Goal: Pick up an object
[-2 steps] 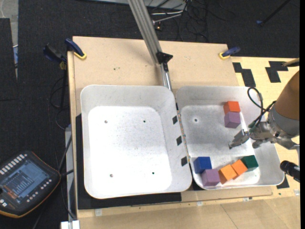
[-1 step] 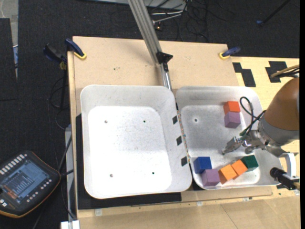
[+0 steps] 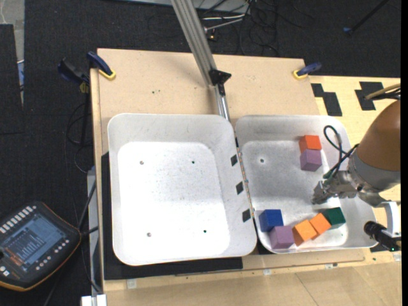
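arm (image 3: 382,152) reaching in from right; tool (image 3: 322,194) low, seemingly above right bin (image 3: 280,132)

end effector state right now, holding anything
End effector: cannot be told; it hangs over the right white bin, above the row of small blocks, with nothing seen between its tips.

**Cut off, covered, or too blurred to read**

The arm (image 3: 382,148) runs off the right edge, so most of it is lost. The gripper (image 3: 325,192) is blurred, and its fingers cannot be made out. The right bin (image 3: 280,129) has its far right rim covered by the arm. The green cube (image 3: 335,218) sits partly behind the orange cube (image 3: 305,229). The handheld pendant (image 3: 32,244) at lower left is clipped by the left edge, its screen too small to read.
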